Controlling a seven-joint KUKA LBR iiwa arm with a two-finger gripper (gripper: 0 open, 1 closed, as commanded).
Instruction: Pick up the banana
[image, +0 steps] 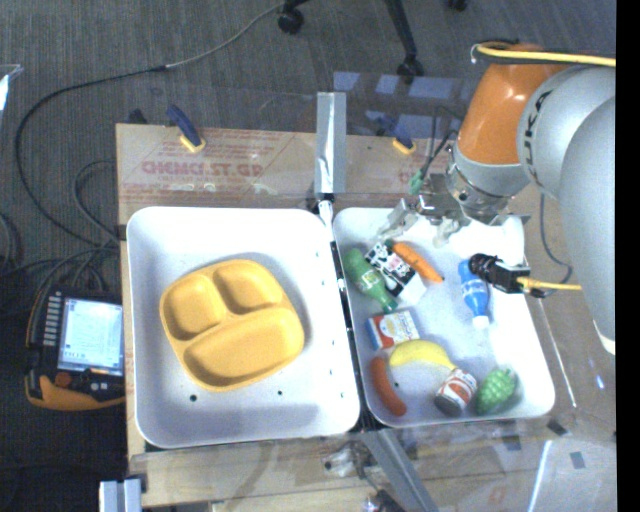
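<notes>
Arm: I see my one grey arm (585, 170) reaching in from the right, its bulk filling the upper right corner.
Orange band: it sits just above the wrist (497, 115), turned toward the camera.
Wrist: angled down and to the left.
Gripper: my gripper (425, 215) hangs low at the upper edge of the right side.
Jaws: I cannot tell how they stand.

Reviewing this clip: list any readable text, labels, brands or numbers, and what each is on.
Red print on the cardboard sheet behind the bins: faded, appears mirrored, not readable.
Dark lettering on the arm's grey housing: partly cut off, unreadable.
Handheld pendant's screen left of the bench: too small.
Labels on the small red and white carton, the black and white carton and the can: too blurred.
</notes>
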